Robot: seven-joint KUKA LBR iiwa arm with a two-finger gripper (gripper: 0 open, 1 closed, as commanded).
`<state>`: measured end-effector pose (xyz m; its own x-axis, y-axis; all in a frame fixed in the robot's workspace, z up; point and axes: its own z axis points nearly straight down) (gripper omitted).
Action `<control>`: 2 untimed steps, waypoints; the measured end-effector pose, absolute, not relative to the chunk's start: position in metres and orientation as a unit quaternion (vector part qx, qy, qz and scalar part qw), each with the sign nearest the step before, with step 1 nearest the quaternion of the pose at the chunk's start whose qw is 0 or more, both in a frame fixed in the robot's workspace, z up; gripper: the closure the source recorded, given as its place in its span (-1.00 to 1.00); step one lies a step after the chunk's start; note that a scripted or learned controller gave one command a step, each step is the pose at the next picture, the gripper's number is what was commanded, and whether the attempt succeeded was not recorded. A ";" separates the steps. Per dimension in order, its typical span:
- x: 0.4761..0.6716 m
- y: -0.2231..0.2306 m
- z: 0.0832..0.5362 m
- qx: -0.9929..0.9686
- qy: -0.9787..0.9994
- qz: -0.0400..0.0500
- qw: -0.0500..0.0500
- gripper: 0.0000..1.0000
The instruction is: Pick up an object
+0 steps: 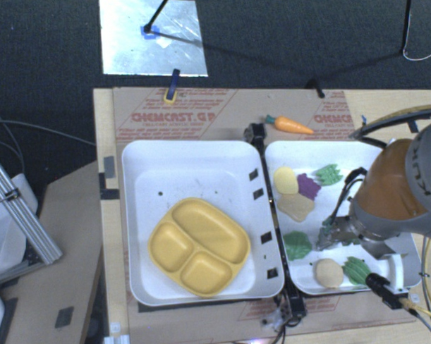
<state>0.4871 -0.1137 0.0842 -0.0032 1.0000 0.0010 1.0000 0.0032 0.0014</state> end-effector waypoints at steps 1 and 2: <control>0.487 -0.123 0.084 0.707 0.707 0.001 0.001 1.00; 0.487 -0.108 0.084 0.705 0.709 0.001 0.000 1.00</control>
